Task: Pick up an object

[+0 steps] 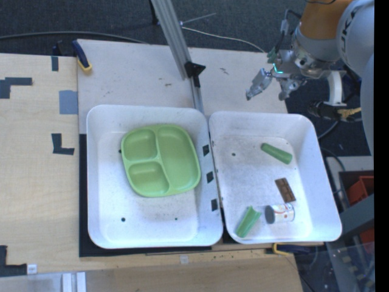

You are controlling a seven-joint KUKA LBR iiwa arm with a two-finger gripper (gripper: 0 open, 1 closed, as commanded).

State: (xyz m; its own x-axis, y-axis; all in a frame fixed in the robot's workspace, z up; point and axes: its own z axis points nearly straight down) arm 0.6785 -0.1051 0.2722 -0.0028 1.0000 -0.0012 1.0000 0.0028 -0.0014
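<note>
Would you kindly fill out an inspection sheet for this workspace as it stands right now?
Surface: pale bench bearing two white bins side by side, left bin and right bin.
Job's things: right bin holds a green cylinder, a brown block, a green piece and a small white canister; all lie loose.
Clutter: green divided plate in the left bin; blue-and-yellow tool at the bench's far edge.
Grippers: gripper above the bench beyond the right bin, holding nothing.
Cables: thin wire across the far bench.
Surroundings: slanted metal post; dark floor.
</note>
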